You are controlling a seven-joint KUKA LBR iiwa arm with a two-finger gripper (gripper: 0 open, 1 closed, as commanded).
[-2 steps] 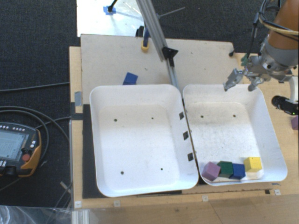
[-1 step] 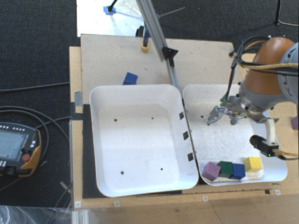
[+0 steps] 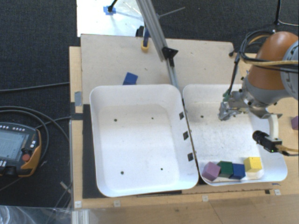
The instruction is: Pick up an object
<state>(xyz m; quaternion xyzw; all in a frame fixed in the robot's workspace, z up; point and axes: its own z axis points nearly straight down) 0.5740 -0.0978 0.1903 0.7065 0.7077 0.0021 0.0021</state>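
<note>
Several small blocks lie along the near edge of the right bin [image 3: 205, 101]: a purple one [image 3: 211, 171], a green one [image 3: 226, 167], a blue one [image 3: 238, 171] and a yellow one [image 3: 253, 164]. My gripper [image 3: 225, 113] hangs over the upper middle of that bin, well behind the blocks, pointing down. I see nothing between its fingers.
The left bin [image 3: 140, 139] sits beside the right one. A blue block [image 3: 130, 79] lies on the bench behind the left bin. A slanted metal pole [image 3: 156, 29] crosses above the bins' shared wall. A teach pendant [image 3: 16, 146] rests on the floor at left.
</note>
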